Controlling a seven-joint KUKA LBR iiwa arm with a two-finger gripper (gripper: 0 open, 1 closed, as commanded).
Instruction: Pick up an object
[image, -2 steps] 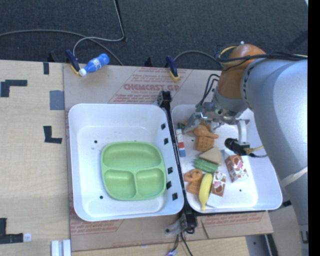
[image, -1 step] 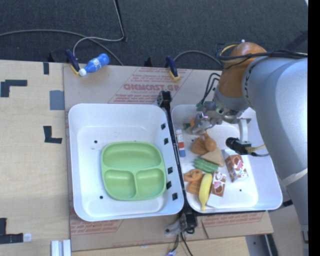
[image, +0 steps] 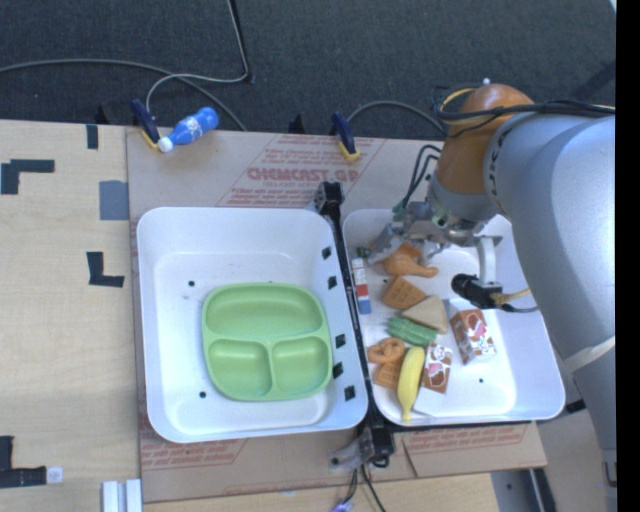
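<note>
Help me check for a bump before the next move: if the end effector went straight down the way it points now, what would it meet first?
Most likely the orange chicken-leg-shaped toy in the right white bin, lying right beneath the end effector. Depth is hard to judge from this slanted view, so the gap between them is unclear.

Robotics lab: clamped cardboard (image: 300, 175) bench, white bins (image: 160, 250), taped markers (image: 25, 175), cables (image: 240, 50).

Right bin (image: 530, 400) crowded at left half; right strip bare. Left bin (image: 170, 250): green tray (image: 266, 340) mid-floor, margins open.
</note>
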